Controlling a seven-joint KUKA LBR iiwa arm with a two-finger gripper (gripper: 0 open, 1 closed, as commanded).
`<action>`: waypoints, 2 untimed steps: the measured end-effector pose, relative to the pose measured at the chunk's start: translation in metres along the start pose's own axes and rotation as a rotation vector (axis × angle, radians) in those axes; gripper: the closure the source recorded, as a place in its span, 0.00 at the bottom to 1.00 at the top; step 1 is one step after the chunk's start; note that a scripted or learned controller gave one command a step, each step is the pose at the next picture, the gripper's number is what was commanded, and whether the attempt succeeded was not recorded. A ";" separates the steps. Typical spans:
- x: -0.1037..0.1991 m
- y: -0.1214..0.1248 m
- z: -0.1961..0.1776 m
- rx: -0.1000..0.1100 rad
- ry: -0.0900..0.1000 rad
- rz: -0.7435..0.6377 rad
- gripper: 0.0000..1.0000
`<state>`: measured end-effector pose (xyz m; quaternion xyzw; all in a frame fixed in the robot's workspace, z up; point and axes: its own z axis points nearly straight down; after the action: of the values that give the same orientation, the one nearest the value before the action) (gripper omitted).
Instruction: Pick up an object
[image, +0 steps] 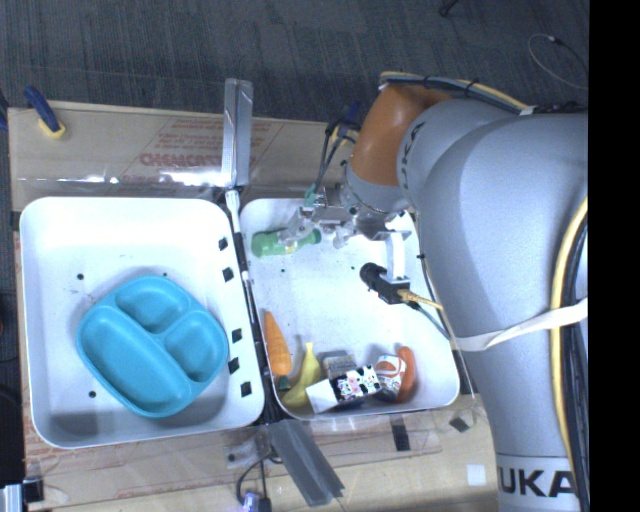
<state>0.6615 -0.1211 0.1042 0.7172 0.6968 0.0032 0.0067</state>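
Observation:
My gripper (315, 228) hangs low over the far end of the right bin (350, 310), under the arm's orange band. A green object (272, 243) lies in the bin's far left corner, and its right end reaches up to the gripper. Whether the gripper touches or grips it is not visible. Along the bin's near side lie an orange carrot (277, 343), a yellow banana (303, 375), a small grey piece (338, 361), a black-and-white patterned carton (345, 388) and a red and white sausage-shaped toy (399, 371).
The left bin (60, 260) holds a blue divided plate (152, 343). A raised divider (243, 290) with black clips separates the two bins. The big grey arm body covers the right bin's right side.

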 end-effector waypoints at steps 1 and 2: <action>0.004 0.002 -0.012 -0.003 0.003 -0.009 1.00; 0.003 0.003 -0.014 -0.007 0.003 -0.009 0.00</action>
<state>0.6645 -0.1180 0.1187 0.7141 0.7000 0.0064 0.0082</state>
